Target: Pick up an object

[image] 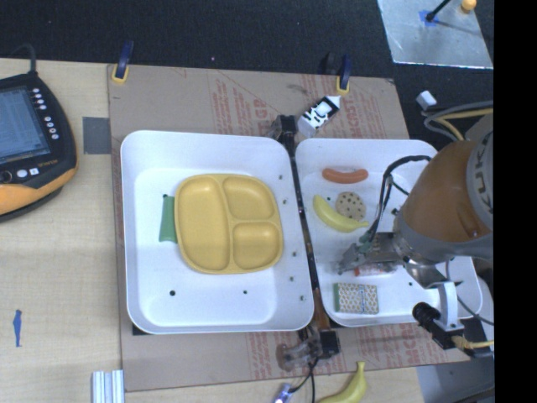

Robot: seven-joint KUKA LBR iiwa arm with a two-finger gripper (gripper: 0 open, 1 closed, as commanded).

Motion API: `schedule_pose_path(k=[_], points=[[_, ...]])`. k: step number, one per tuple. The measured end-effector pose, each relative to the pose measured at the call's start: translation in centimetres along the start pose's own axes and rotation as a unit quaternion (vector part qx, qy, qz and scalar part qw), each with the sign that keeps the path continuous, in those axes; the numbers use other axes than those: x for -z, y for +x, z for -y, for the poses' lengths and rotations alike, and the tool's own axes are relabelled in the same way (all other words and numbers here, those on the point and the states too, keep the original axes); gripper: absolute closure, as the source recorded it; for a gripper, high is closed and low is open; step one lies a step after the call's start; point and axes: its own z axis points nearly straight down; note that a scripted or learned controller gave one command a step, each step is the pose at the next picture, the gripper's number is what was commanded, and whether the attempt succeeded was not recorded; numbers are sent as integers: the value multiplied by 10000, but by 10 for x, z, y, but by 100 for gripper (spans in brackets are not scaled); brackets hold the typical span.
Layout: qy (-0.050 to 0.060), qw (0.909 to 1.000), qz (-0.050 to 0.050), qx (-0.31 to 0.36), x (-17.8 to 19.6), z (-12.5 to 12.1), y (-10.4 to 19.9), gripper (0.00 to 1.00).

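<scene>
In the right bin (pixel 323 305) lie a sausage (pixel 345 175), a yellow banana (pixel 333 216), a round speckled cookie (pixel 350 204) and a flat patterned packet (pixel 357 298). My gripper (pixel 359 259) is low in this bin, just below the banana and above the packet. A reddish thing shows under the gripper tips, too hidden to name. The arm's orange band (pixel 445 200) covers the bin's right part.
The left bin (pixel 151 292) holds a yellow divided plate (pixel 228 222) with a green item (pixel 168 218) at its left edge. A pendant with a screen (pixel 29 141) lies at the far left of the bench. Another banana (pixel 351 386) lies below the bins.
</scene>
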Motion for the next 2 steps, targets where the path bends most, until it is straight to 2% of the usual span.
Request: schedule_pose_path(k=[2], points=[[1,10000,-23,-9,-11,1,-1,0]])
